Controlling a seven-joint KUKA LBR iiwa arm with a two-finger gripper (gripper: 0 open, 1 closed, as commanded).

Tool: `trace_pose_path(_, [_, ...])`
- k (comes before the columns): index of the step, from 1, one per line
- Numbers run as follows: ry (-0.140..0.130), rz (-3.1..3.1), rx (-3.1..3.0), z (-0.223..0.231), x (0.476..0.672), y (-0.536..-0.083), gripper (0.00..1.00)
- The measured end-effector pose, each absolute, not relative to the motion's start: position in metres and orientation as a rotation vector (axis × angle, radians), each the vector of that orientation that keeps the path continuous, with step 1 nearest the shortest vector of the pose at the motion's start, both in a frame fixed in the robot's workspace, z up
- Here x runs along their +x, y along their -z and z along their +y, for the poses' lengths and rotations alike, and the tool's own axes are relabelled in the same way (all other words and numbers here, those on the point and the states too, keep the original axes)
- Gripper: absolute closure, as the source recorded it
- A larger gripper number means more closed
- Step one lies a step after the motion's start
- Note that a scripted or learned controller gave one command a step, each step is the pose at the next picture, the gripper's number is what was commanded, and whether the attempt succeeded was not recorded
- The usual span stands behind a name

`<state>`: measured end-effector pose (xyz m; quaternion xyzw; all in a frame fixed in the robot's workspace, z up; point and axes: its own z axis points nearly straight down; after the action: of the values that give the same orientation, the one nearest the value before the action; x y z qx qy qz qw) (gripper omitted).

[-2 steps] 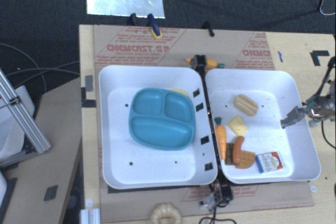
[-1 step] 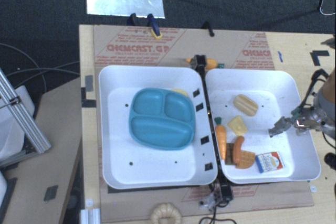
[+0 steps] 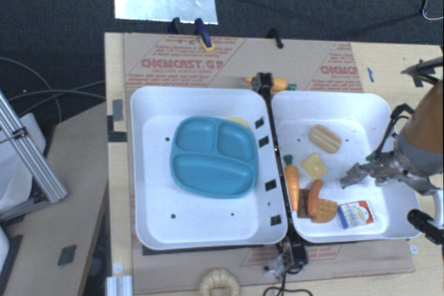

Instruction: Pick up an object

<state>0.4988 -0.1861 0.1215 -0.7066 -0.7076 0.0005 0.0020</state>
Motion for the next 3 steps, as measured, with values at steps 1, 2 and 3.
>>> trace_pose_path(1, [0.0, -2.222, -2.22, -0.186, 0.499, -0.083, 0.0])
trace_pose_path(2, [0.002, -2.225, -2.224, -0.187, 0.5, -0.095, 1.0])
trace_pose_path(3, [0.006, -2.231, -2.221, -0.181, 0.501, -0.158, 1.0])
